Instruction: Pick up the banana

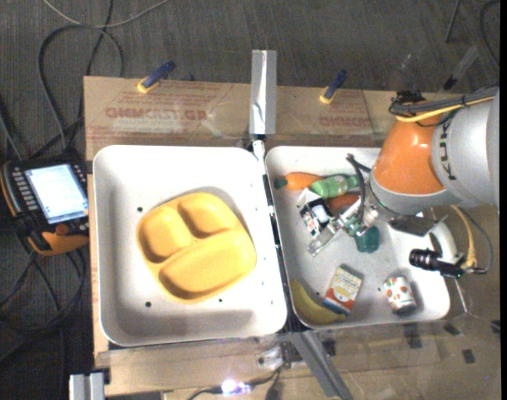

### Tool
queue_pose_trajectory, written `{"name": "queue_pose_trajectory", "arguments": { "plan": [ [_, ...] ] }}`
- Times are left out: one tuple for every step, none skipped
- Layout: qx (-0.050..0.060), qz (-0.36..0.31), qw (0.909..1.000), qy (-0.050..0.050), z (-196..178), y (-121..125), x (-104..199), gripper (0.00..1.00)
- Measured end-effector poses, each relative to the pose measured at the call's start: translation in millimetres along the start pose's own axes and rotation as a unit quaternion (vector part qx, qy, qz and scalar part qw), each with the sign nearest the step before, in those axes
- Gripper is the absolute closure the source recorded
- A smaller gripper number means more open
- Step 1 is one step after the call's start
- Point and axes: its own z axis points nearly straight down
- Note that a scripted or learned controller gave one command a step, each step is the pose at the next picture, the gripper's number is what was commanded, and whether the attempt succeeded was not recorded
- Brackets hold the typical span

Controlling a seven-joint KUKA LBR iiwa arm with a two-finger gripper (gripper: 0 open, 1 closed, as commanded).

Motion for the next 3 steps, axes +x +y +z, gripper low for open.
{"name": "queue_pose_trajectory", "arguments": {
  "plan": [
    [-0.001, -0.136, 0.9908, -0.001, 0, -1, 17, 0.00],
    [-0.009, -0.171, 0.9851, -0.012, 2, -47, 58, 0.00],
    [-0.009, -0.171, 0.9851, -0.012, 3, -47, 58, 0.00]
  ]
}}
